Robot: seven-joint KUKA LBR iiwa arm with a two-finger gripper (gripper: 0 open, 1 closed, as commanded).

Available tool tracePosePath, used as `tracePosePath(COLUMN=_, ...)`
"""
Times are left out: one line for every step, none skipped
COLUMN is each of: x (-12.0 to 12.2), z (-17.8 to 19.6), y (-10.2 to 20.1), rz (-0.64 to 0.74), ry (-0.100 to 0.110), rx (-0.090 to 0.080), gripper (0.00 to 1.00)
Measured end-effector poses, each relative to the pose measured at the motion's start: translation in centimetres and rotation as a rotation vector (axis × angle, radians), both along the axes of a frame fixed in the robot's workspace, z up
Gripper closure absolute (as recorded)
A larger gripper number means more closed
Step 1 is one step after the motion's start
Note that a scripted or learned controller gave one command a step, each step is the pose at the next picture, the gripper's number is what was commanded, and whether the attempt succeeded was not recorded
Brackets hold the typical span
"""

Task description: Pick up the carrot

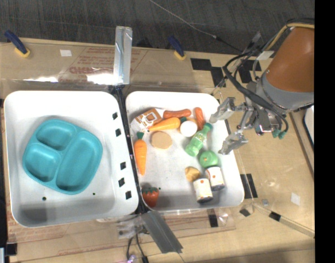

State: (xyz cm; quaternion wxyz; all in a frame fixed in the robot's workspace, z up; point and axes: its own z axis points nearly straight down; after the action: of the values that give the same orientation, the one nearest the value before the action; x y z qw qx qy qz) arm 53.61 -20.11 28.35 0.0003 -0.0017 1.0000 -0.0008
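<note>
No label on the two small cans (209,183) or the green bottle (198,139) could be read. The carrot (140,153) lay in the right bin (178,204) against its left wall, long axis running near-to-far, green top at the far end, tip pointing toward the tomato (150,195). The gripper (226,126) hung over the bin's right rim, fingers spread, holding nothing.

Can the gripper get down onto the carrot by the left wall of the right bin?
Probably yes. The carrot lies uncovered with open floor to its right. The bin wall hugs its left side, so the gripper, now over the bin's right rim, has little room there.
</note>
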Motion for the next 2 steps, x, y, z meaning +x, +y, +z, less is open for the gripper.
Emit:
tracePosePath(x=-1.9, z=-17.3, y=0.9, rz=0.322, ry=0.008, rx=0.007, gripper=0.0)
tracePosePath(x=-5.1, z=-19.1, y=2.0, rz=0.038, ry=0.0, rx=0.003, gripper=0.0)
